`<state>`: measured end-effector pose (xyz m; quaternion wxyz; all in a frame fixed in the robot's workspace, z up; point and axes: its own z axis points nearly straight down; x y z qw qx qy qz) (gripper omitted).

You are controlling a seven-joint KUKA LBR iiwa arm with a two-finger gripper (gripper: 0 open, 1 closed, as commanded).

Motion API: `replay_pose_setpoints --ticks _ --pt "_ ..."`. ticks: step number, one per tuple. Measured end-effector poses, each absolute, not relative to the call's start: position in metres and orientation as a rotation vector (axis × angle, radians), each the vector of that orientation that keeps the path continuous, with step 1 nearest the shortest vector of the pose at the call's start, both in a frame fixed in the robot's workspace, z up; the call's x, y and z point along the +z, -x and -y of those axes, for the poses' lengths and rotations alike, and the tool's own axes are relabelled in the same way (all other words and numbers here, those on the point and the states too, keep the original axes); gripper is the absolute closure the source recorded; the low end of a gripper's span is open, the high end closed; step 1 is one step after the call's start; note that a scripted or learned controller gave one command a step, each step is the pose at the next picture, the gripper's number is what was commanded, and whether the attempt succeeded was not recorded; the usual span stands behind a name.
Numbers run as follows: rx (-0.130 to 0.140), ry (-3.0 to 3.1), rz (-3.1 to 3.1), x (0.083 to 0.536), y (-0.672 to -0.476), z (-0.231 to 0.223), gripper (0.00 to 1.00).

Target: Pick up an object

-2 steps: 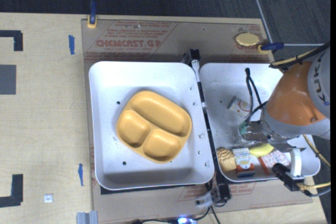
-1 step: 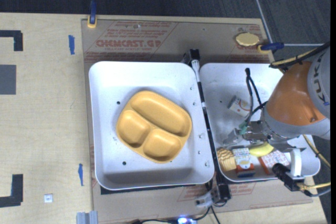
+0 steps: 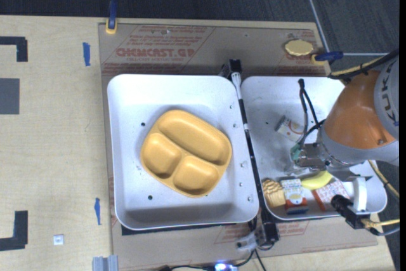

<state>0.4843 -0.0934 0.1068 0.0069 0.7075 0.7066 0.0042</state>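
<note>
The banana (image 3: pixel 316 180) lies in the right bin (image 3: pixel 266 95), close to the near wall, and that is the nearest thing to the gripper (image 3: pixel 308 160) on my overhead camera. The gripper hangs over the middle of that bin, just beyond the banana. From this slant I cannot tell whether it touches the fruit, nor whether it is open or closed. I see nothing that is clearly gripped.

Beside the banana, toward the wall the two bins share, a bottle (image 3: pixel 287 193) lies on its side. It has a tan ridged end and a white and red label. The banana's left tip rests against or just over it. A red packet (image 3: pixel 323 198) sits at the banana's other side, against the near wall. A small green piece (image 3: pixel 296 152) shows right at the gripper's left edge, and a little white wrapper (image 3: pixel 288 127) lies farther back, apart from the rest.

The arm's orange band (image 3: pixel 358 117) fills the right half of this bin.

In the left bin (image 3: pixel 124 136) a yellow divided dish (image 3: pixel 185 152) sits in the middle, clear of the walls. A round wooden disc (image 3: pixel 298 47) rests on the board behind the right bin.
</note>
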Motion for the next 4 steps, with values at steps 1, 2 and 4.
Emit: replay_pose_setpoints --ticks 1,2,4 --pt "0.013 -2.213 -2.211 0.107 -0.484 0.093 0.0" --pt "0.004 -2.221 -2.222 0.086 -0.48 0.097 0.0" --pt "0.007 -2.217 -2.216 0.097 -0.482 0.098 0.0"
